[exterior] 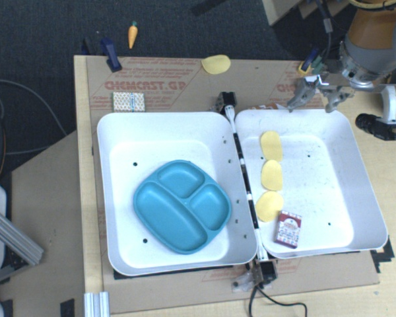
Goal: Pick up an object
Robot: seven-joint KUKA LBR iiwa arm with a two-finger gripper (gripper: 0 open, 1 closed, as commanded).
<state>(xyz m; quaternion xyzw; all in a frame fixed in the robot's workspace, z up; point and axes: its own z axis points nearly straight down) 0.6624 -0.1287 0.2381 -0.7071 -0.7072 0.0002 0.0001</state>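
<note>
Overhead, my arm hangs at the right bin's far rim, wrist pointing down, gripper spread wide with nothing between its fingers. Three yellow discs and a small red box (all along the bin's left side) lie well apart from it.

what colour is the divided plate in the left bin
The divided plate is light blue, plain with no pattern; the camera view shows it clearly in the left bin.
</note>
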